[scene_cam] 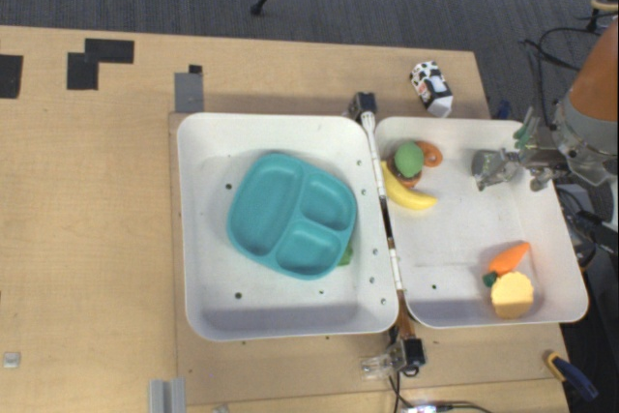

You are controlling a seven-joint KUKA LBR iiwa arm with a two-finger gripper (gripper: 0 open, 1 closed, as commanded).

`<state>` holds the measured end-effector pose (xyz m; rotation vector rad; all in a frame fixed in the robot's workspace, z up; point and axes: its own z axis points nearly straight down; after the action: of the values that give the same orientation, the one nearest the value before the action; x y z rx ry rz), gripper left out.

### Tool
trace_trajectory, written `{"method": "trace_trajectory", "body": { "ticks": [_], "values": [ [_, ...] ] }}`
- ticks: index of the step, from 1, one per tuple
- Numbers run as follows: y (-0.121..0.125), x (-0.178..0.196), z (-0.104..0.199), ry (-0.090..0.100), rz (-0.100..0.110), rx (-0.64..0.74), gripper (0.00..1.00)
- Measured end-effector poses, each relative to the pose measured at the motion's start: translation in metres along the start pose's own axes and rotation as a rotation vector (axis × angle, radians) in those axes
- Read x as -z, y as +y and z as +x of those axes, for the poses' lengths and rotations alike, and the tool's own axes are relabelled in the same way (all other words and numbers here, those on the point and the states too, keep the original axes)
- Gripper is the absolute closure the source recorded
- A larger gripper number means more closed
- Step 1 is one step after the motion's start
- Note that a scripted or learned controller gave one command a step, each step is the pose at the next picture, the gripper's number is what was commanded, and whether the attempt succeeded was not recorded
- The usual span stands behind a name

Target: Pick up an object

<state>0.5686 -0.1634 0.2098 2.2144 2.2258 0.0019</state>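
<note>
No pickup is achieved yet: the gripper [489, 168] hovers over the right bin [455, 247] holding nothing, its opening unreadable, while the banana [410, 197], carrot [510, 258] and yellow block [513, 294] lie untouched.

The arm enters from the right edge, its orange band (only partly seen) at the upper right above the grey wrist. The wrist reaches leftward, carrying the tool [491, 169] over the right bin's far right part, near that bin's back rim. The tool's grey metal fingers point left, with nothing seen between them.
</note>
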Motion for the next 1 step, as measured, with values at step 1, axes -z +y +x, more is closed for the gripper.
{"method": "trace_trajectory", "body": {
  "ticks": [1],
  "values": [
    [0.0817,-0.0876,-0.0424,0.001,0.004,-0.049,0.00]
  ]
}}
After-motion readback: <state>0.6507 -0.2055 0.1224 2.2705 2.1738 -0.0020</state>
